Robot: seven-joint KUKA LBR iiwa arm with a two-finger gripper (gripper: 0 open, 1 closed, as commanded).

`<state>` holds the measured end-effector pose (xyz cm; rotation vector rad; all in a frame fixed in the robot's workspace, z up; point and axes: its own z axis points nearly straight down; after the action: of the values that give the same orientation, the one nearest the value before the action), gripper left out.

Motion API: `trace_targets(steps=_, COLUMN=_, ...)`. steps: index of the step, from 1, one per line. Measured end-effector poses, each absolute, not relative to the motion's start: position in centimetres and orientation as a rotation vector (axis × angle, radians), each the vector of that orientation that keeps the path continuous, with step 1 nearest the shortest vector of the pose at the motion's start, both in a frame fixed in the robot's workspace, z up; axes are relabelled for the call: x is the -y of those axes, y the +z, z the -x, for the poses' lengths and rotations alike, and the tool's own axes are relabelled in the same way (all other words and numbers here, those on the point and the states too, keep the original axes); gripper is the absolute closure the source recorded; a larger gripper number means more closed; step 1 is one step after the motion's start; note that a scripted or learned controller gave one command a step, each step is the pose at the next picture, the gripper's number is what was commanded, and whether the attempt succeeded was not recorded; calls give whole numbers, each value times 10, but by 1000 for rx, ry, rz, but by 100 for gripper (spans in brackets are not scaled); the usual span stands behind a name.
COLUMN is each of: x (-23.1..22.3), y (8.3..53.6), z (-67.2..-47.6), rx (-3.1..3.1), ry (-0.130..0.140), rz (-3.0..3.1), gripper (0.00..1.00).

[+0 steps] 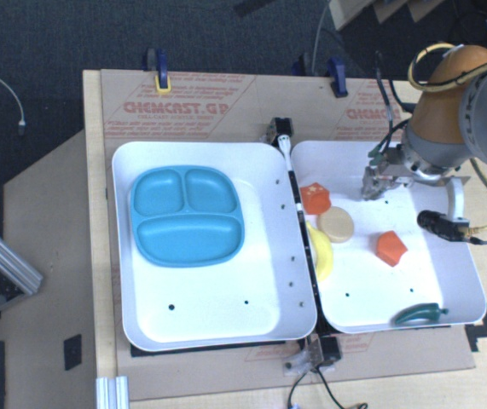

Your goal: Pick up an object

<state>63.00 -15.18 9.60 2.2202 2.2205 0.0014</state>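
In the right bin lie an orange-red block near the left wall, a tan round disc just below it, a yellow banana-like piece along the left wall, a second orange-red block in the middle, and a dark green item near the front edge. My gripper hangs over the back of this bin, up and right of the first block and apart from every object. Nothing shows between its tips.
The left bin holds a blue divided plate. Blue clamps stand at the bench's back edge. A black cable connector hangs off the arm over the right bin's right side.
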Motion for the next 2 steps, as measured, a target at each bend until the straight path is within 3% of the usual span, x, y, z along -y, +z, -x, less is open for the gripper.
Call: trace_targets(steps=2, x=160, y=221, z=-635, rx=-2217, ry=6, rz=-2214, gripper=100)
